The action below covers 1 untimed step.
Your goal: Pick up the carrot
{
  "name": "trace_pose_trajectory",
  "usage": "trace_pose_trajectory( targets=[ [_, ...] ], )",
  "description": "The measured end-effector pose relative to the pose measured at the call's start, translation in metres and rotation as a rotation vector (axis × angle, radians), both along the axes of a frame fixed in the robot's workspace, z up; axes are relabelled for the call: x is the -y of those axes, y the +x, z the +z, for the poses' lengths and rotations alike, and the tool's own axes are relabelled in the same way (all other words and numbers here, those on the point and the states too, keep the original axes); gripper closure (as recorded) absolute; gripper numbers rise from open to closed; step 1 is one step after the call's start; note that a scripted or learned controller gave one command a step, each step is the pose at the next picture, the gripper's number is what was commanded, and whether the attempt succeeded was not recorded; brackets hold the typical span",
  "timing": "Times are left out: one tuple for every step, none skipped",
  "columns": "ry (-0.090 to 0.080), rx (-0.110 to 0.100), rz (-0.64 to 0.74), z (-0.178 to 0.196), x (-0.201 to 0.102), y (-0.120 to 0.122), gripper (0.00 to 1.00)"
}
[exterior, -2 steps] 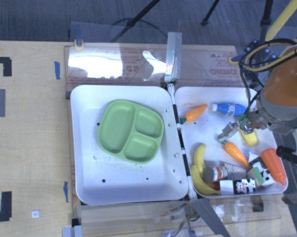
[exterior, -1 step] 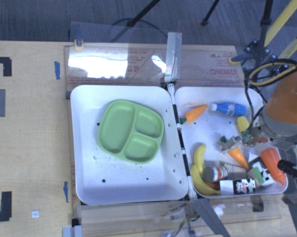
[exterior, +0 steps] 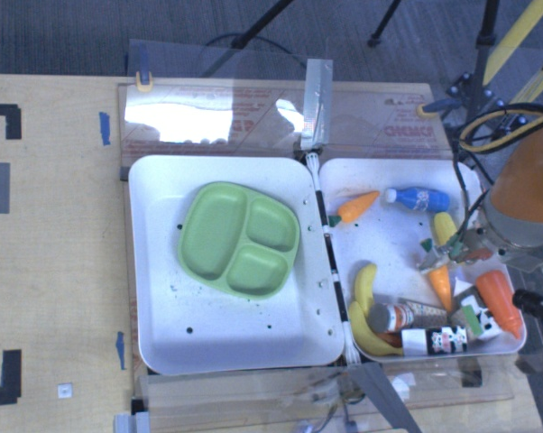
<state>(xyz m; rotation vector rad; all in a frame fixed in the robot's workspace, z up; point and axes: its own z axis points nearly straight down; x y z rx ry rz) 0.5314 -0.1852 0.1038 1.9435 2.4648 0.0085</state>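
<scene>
Carrot (exterior: 358, 206) in the right bin (exterior: 393, 166), far-left corner, lying flat close to the divider between the bins; orange body tapering toward the upper right, green top end toward the lower left. Well apart from the gripper and untouched.

Blue bottle (exterior: 419, 198) just to the right of the carrot, on its side, white cap toward the carrot. Yellow item (exterior: 444, 228) below the bottle's right end. Second orange cone-shaped piece (exterior: 442, 286) lower in the same bin, just below the gripper. Banana (exterior: 368, 312) along the bin's left wall, curving down toward the near edge. Brown-and-white bottle (exterior: 407, 315) and black-and-white bottle (exterior: 445, 338) lying side by side near the front rim. Red-orange bottle-like item (exterior: 496, 299) at the near right corner.

Gripper (exterior: 453, 253) low over the right half of the right bin, between the yellow item and the orange cone; finger spread not resolvable, and nothing seen held. Arm (exterior: 524, 197) entering from the right, orange band above the wrist.

Left bin (exterior: 154, 269) holding a green compartment plate (exterior: 240, 239), three sections, set slightly askew.
</scene>
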Motion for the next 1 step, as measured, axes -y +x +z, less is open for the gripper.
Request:
trace_pose_trajectory(
  targets=[
    [-0.003, -0.004, -0.185, 0.1231, -0.0299, 0.0407, 1.0]
  ],
)
